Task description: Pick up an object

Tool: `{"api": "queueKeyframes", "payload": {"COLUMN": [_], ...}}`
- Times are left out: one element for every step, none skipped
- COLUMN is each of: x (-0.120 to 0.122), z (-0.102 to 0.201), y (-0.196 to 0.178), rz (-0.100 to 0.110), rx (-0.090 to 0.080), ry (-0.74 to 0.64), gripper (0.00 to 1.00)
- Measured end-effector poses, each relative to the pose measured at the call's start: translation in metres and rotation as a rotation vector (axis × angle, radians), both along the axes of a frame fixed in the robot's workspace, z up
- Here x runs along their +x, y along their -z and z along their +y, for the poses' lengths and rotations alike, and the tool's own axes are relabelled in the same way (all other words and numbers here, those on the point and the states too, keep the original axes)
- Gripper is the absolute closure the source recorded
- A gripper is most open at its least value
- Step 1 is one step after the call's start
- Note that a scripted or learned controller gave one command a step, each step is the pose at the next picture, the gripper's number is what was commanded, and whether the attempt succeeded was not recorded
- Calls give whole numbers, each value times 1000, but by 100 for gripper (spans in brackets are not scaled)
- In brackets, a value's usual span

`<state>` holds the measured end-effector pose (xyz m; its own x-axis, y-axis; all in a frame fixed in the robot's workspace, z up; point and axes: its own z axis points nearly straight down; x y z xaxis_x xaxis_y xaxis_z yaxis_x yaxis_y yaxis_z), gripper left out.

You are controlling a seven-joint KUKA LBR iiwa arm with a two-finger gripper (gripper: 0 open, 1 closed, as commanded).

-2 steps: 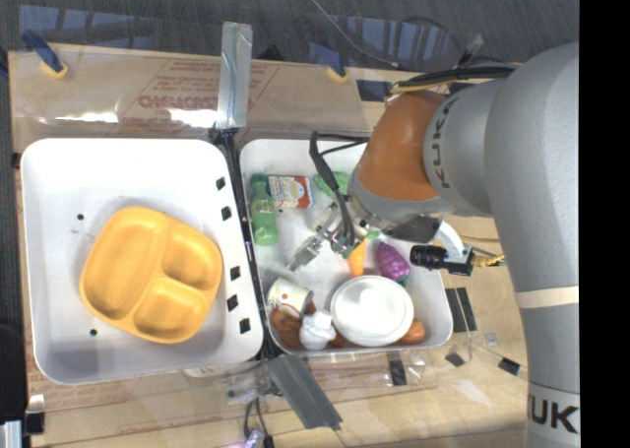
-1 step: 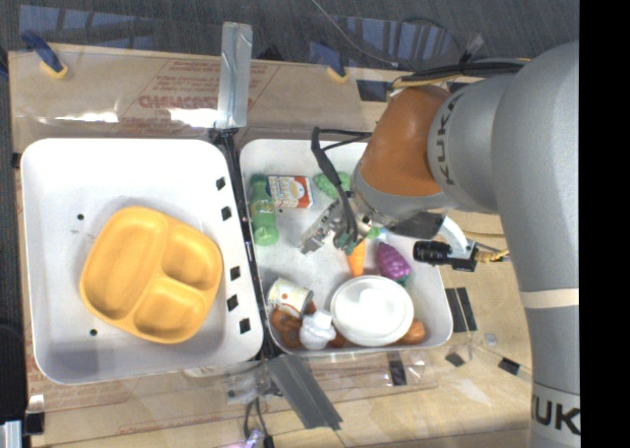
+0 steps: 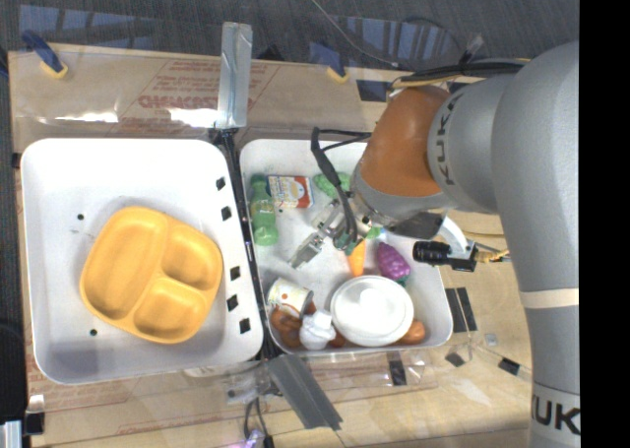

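Gripper [image 3: 317, 242] hovers low in the right-hand shallow white bin [image 3: 295, 153], jaws parted and holding nothing — the green plastic bottle [image 3: 263, 216] lies near, at about ten o'clock, its long axis running twelve to six.
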<state>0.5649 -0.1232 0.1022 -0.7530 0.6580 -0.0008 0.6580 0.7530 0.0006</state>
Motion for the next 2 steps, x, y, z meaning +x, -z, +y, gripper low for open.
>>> {"api": "queueKeyframes", "payload": {"x": [-8, -27], "z": [2, 5], "y": [-35, 12], "rz": [-2, 5], "rx": [-1, 0], "ry": [184, 264], "gripper": [0, 0]}}
